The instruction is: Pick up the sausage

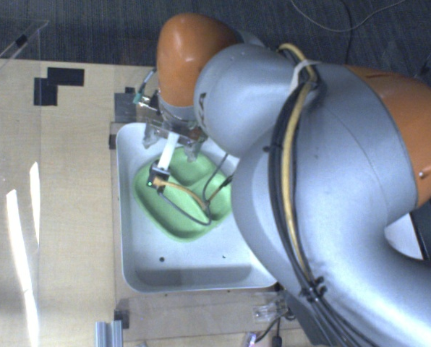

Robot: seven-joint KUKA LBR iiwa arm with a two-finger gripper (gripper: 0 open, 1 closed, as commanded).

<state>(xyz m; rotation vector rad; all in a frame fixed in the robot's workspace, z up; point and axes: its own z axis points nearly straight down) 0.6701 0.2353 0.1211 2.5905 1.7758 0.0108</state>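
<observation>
Bin, shallow, white plastic [126, 215] — one counted, its right side covered by the grey-and-orange arm [331, 194]. Pale green, rounded, bowl-like object [173, 224] — one, in the bin, partly under the gripper [173, 144], whose opening cannot be told. Sausage: whereabouts cannot be told. Pale wooden table [56, 194], one black L-shaped mark [56, 84].

Green dish [173, 221]: you've got it right under the gripper [175, 147], lying in the bin's far half.
White bin [139, 266]: it sits all round the gripper for you, bare floor spreading toward the near rim.
Black marks [56, 84]: look left of the gripper, well apart, flat on the pale bench [49, 230].
Cable [331, 16]: beyond the gripper, to your right, looping over the dark floor [92, 6].
</observation>
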